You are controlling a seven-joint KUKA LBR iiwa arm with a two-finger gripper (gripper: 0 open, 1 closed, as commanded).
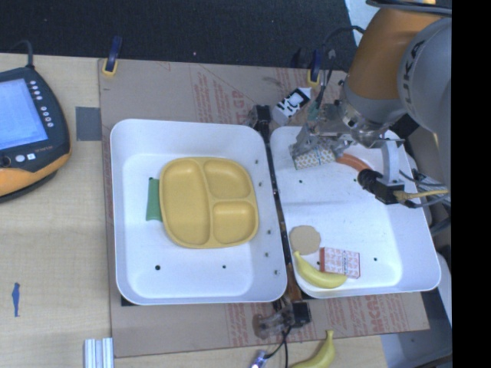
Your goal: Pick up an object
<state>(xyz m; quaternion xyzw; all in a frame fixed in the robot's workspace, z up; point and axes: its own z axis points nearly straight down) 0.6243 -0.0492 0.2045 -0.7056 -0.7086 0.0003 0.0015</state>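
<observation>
My gripper [311, 146] reaches down at the far left of the right bin [383, 228], right at a small patterned box [314, 158] that lies at its fingertips. An orange carrot-like piece [353, 161] lies just right of the box. Near the bin's front sit a tan round cookie [305, 239], a yellow banana [318, 274] and a red and white packet [339, 261]. The left bin [130, 205] holds a yellow divided plate [207, 201] lying over a green piece [153, 199].
A teach pendant [31, 129] rests on the bench at far left. A second banana [318, 353] lies outside the bins at the front edge. Black cables and a dark fitting [380, 186] hang off the arm over the right bin's far side.
</observation>
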